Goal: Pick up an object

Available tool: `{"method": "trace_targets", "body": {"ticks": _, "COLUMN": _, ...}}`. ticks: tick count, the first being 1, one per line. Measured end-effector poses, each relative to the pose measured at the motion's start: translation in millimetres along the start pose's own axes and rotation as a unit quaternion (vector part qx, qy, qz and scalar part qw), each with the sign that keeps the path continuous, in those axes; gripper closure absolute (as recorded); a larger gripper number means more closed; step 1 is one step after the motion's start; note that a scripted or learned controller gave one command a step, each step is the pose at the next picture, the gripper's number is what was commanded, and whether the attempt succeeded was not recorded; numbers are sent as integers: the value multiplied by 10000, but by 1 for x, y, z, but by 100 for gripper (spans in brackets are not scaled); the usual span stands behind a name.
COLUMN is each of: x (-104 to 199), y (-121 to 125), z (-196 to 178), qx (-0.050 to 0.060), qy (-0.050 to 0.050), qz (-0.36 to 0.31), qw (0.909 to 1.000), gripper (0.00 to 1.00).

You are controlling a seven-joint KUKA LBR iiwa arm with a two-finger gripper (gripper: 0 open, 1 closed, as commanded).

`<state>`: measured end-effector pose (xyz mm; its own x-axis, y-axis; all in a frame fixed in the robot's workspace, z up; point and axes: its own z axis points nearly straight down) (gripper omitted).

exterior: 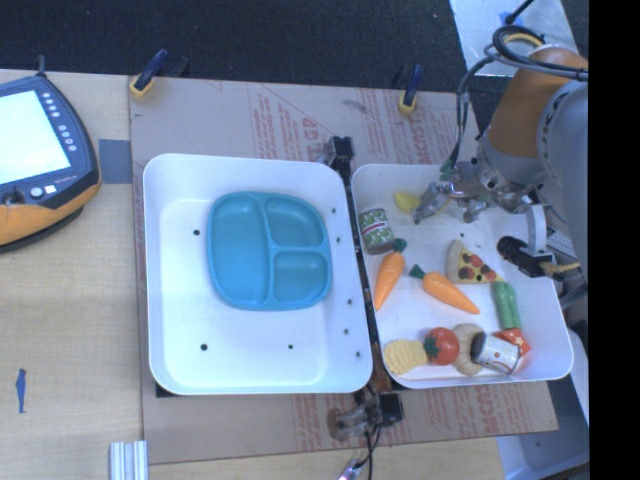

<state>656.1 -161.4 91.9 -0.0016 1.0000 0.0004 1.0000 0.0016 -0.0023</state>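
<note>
Two shallow white bins sit side by side on the wooden surface (80,298). Left bin (175,358) carries a light-blue divided plastic plate (268,250). Right bin (545,363) holds scattered toy food: small yellow piece (405,202), green-labelled can (376,229), two orange carrots (388,279) (449,292), pizza slice (469,264), green vegetable (506,304), red tomato (441,345), yellow corn (404,355), red-and-white can (500,351). Grey arm with orange band (535,93) reaches over the right bin's far side; gripper (452,200) hangs low near the yellow piece. Fingers (428,206) appear spread, nothing visible between them. Grey-and-orange pendant (40,158) lies at far left.
</note>
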Motion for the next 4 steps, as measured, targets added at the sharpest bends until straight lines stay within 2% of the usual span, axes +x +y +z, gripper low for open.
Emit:
{"method": "trace_targets", "body": {"ticks": 1, "x": 0, "y": 1, "z": -11, "qx": -1, "qy": -2, "qz": -19, "qw": 10000, "gripper": 100}}
{"method": "trace_targets", "body": {"ticks": 2, "x": 0, "y": 1, "z": -11, "qx": 1, "qy": -1, "qz": -24, "qw": 10000, "gripper": 0}}
{"method": "trace_targets", "body": {"ticks": 3, "x": 6, "y": 0, "z": 0, "qx": 13, "qy": -1, "qz": -13, "qw": 10000, "gripper": 0}}
{"method": "trace_targets", "body": {"ticks": 4, "x": 5, "y": 0, "z": -11, "qx": 16, "qy": 4, "qz": -22, "qw": 10000, "gripper": 100}}
